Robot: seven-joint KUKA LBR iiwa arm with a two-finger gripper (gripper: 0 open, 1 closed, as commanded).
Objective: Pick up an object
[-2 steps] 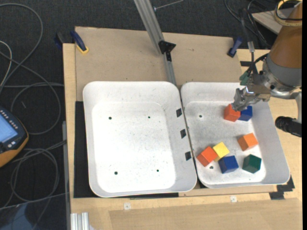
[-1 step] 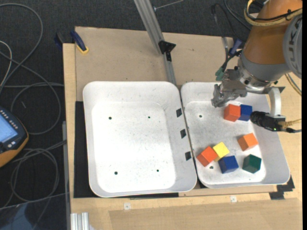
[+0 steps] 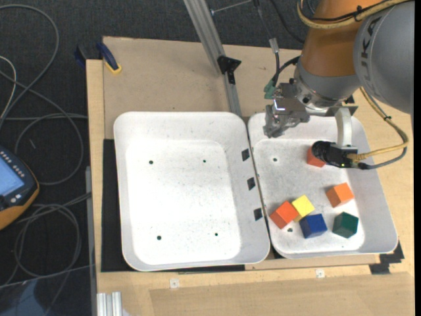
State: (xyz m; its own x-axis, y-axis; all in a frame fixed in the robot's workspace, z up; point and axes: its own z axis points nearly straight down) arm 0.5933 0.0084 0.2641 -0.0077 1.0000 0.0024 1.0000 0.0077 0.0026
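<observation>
My gripper hangs over the far left corner of the right bin, pointing down, with the grey and orange arm above it. Several blocks lie in this bin. A red block sits at mid-right, partly hidden behind a black fitting with a cable. Nearer the front lie an orange block, a yellow block, an orange-red block, a blue block and a green block. The gripper is well apart from all of them, up and to the left.
The left bin lies beside the right one, with black clips along the shared edge. A slanted metal pole rises behind the bins. Cables and a handheld device lie left of the bench.
</observation>
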